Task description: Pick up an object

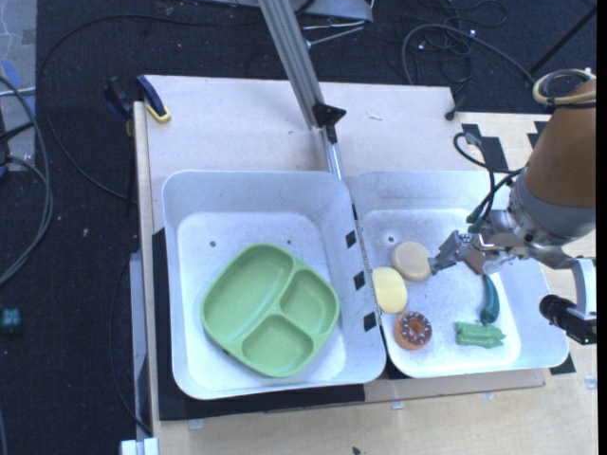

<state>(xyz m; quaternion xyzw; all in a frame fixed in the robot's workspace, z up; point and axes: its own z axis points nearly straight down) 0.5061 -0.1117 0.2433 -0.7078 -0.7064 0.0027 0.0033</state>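
The pincer (453,252) hangs low in the right bin (379,197), just right of the tan bun (413,260). I cannot tell how far it is open, and nothing shows between it. I judge the step is the approach. Next it must settle over one thing: bun, yellow piece (390,289), donut (413,330) or green toy (479,335). The left bin (190,197) has a green tray (271,308). No writing is readable.

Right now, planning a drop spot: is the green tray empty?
Empty: the green tray shows three bare compartments, lying flat in the left bin.
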